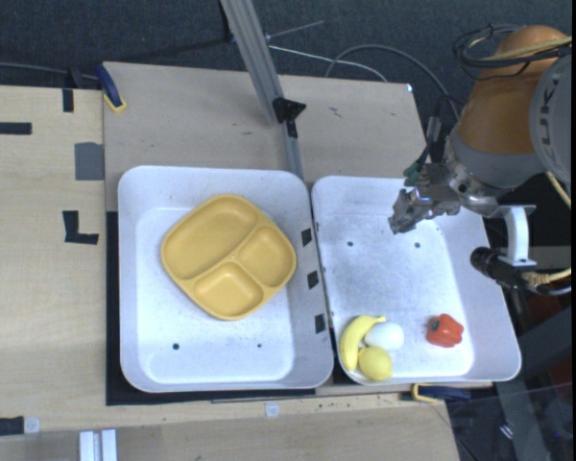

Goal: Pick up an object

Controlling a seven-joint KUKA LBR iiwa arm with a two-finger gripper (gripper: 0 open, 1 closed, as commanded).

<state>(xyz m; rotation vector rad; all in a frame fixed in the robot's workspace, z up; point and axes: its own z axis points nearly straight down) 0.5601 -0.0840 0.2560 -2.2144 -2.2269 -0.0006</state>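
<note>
Gripper (404,217) hangs over the upper part of the right bin (365,200); I cannot tell its state. Near that bin's front edge lie a banana (355,334), a white egg (386,335), a lemon (375,362) and a red pepper (444,329). A yellow divided plate (228,255) sits in the left bin (139,257).

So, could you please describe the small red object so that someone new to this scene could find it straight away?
Look at the right-hand white bin, the one below the gripper. Near its front edge lie a few small items. The red object sits alone to the right of the clustered banana, white egg-shaped item and lemon; it is the only red thing there.
</note>
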